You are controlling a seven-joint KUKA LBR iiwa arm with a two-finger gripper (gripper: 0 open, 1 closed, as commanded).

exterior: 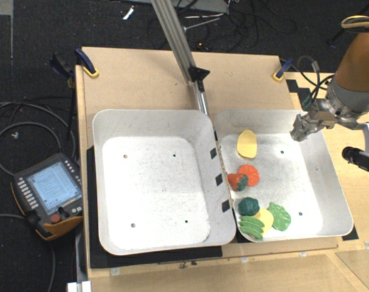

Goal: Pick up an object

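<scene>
My gripper (300,131) hangs over the far right corner of the right bin (321,181), with nothing visible between its fingers. A pale yellow oval object (247,143) lies in the bin's far left part, well to the gripper's left. Below it sits an orange-red toy (245,176). Near the bin's front edge cluster a dark green piece (249,206), a small yellow piece (265,218), a light green leafy piece (280,217) and a green ridged piece (252,226).
The left bin (154,181) stands beside the right one. A metal pole (175,32) slants in from the top to the gap between the bins. A teach pendant (48,190) lies off the bench at left. Clamps (87,64) grip the far edge.
</scene>
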